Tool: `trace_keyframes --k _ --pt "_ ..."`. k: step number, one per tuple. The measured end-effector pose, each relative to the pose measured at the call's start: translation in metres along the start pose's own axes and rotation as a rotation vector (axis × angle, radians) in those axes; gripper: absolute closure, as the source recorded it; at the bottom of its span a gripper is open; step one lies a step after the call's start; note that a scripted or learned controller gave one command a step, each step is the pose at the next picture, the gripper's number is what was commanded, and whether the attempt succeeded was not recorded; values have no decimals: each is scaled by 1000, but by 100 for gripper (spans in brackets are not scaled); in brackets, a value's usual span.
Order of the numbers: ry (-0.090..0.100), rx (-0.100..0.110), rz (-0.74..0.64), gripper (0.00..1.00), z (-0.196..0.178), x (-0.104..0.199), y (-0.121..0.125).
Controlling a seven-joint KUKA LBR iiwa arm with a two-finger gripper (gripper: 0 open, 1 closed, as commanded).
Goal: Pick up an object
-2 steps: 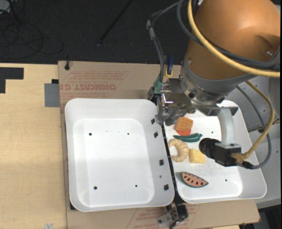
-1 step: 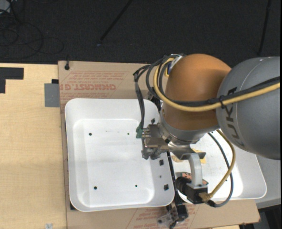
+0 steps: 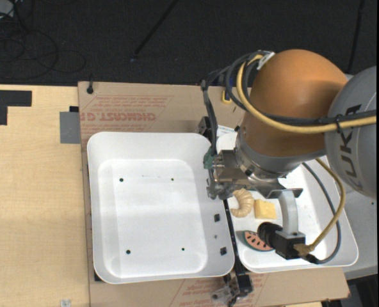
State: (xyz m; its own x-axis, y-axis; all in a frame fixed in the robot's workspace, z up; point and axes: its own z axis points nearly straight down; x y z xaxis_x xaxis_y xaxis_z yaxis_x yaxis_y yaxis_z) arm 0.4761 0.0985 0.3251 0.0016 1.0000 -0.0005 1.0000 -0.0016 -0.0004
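Observation:
My arm (image 3: 292, 114) hangs low over the right bin (image 3: 343, 251), its orange band covering most of that bin. The gripper (image 3: 230, 179) sits under the wrist at the bin's left wall, largely hidden by the arm. Just below it lie a curled tan object (image 3: 244, 203) and a small yellow block (image 3: 264, 210), side by side. Nearer the front edge rests a flat orange-brown piece with dark marks (image 3: 256, 240). Nothing can be seen held.
The left bin (image 3: 100, 171) is white, with a few small dark dots on its floor. A grey part with a black end (image 3: 285, 232) and a yellow cable (image 3: 330, 226) hang over the right bin. Brown cardboard (image 3: 145, 110) lies under both bins.

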Motion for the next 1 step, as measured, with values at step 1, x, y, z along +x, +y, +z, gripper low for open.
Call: trace_keyframes --k 1 --pt "2 -5 -5 100 -91 19 0"
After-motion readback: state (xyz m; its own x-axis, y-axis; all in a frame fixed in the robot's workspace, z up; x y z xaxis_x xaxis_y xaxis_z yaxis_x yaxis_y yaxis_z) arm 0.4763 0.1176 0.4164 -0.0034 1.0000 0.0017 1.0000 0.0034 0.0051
